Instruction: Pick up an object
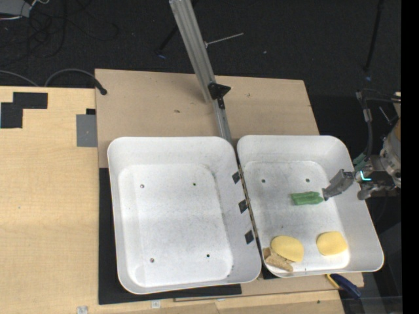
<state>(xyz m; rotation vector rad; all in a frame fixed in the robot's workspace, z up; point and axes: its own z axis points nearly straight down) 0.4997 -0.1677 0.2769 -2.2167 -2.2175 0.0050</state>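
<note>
in right bin [340, 150]: pincer [332, 188] touching green block [306, 199] (flat)

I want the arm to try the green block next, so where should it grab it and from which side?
Take the green block across its short width, near the middle, coming straight down from above. It lies flat on the floor of the right bin, long axis roughly left to right, with open floor on both long sides. The pincer sits at its right end, so shift a little left first.

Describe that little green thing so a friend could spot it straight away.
Look at the right-hand white bin, the one the arm reaches into. Near its middle lies a small flat green block, just left of the gripper. It is the only green item; the two pieces below it are round and yellow.
</note>
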